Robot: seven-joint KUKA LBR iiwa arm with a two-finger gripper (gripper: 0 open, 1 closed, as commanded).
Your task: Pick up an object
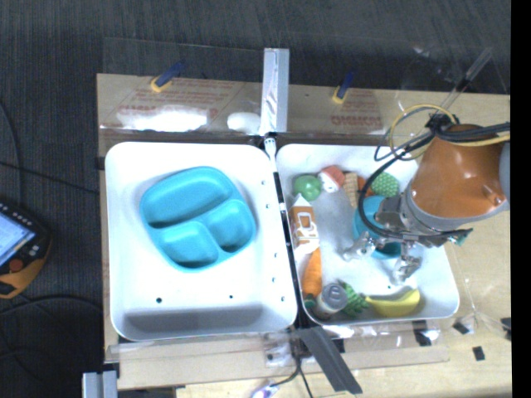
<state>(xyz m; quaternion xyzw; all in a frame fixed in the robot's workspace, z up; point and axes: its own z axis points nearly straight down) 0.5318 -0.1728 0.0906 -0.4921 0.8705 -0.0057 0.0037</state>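
While the arm (460,177) reaches into the right bin (440,293), its jaws (386,251) hang low over the bin's middle, just above the banana (397,303); whether they are apart or together cannot be told (metal parts blur there). A carrot (312,274) lies near the bin's left wall. A blue divided tray (197,215) sits in the left bin (133,305).

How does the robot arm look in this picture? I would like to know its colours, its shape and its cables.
The arm shows a broad, rounded orange band with grey casing at its right edge. Black and yellow cables loop along its left side. Below the band sits a dark wrist section, ending in the metallic, silver-coloured gripper.
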